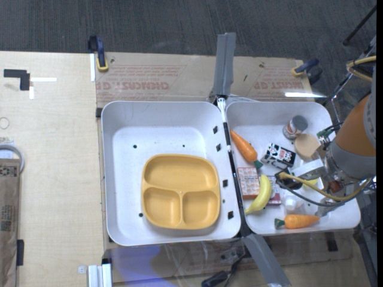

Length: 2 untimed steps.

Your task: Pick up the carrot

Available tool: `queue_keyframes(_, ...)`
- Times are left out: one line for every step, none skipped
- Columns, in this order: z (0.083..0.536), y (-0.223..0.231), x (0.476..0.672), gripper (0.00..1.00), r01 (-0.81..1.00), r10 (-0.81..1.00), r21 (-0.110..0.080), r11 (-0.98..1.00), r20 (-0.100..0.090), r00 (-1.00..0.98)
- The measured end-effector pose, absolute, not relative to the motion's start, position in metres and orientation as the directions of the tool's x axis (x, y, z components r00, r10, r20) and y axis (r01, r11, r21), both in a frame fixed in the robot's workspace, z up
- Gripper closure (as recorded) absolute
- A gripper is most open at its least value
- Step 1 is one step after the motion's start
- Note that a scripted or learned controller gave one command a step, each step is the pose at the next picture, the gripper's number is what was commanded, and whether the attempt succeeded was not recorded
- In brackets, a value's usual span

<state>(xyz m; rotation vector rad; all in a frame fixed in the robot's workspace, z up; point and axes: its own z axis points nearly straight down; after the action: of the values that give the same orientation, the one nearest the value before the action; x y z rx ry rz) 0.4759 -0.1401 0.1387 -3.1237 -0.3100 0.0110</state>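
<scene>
Standing over the bench, I saw two shallow white bins side by side on its pale wood. The left bin held a yellow plate with three compartments, lying flat toward the front.

The right bin was the crowded one. A carrot lay at its left side, just beside the wall it shared with the left bin, slanted with its green end toward the front right. Just in front of it was a reddish box, and a banana lay across that box's right edge. A second carrot lay near the front wall, almost level, with its green end pointing left. Farther back sat a black-and-white patterned packet, with a tan rounded thing just to its right and a small tin behind that.

The grey arm with its orange band came in from the right. The gripper hung over the right half of the right bin, between the tan rounded thing and the second carrot and well apart from the carrot by the shared wall. Both carrots lay on the bin floor. Whether the gripper was clenched or released I could not tell, its parts being crowded together at that slant.

Behind the bins lay a sheet of cardboard with red print, with a blue-and-yellow clamp at its left corner.
</scene>
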Motion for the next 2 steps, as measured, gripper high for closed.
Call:
queue_keyframes(0.191, -0.073, 0.543, 0.00, 0.202, 0.202, -0.001, -0.979, -0.005, 0.979)
queue_keyframes(0.410, -0.120, 0.527, 0.00, 0.202, 0.202, 0.001, -0.979, -0.005, 0.979)
